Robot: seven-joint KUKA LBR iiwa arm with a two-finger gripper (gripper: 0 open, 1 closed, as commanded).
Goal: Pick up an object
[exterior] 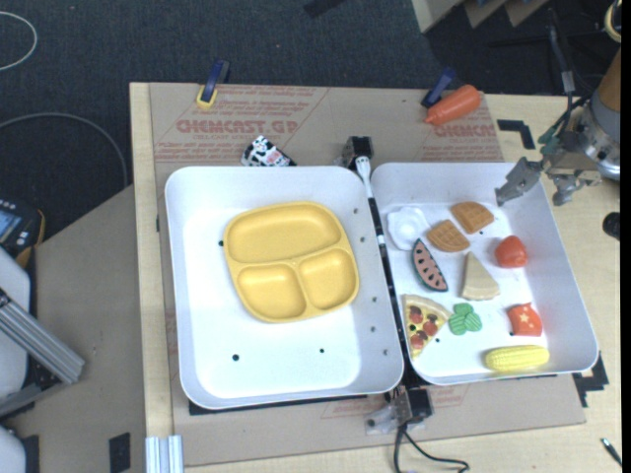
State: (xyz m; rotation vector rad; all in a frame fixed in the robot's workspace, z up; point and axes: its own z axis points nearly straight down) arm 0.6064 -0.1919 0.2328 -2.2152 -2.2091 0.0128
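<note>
The right bin [567, 264] holds several toy foods: two brown waffles [471, 215] [449, 236], a red tomato [510, 252], a watermelon slice [429, 264], a pale wedge [480, 280], a pizza slice [424, 321], a green piece [463, 318], a red piece [525, 318], a corn cob [516, 359] and a white piece [404, 228]. My gripper [540, 185] hangs above the bin's far right rim, open, with nothing between its fingers [515, 180]. It is up and to the right of the tomato.
The left bin [197, 333] carries a yellow divided plate [291, 259]. Outside the bins, on the cardboard, lie an orange carrot [454, 104], a black-and-white toy [266, 153] and a blue-yellow clamp [210, 85].
</note>
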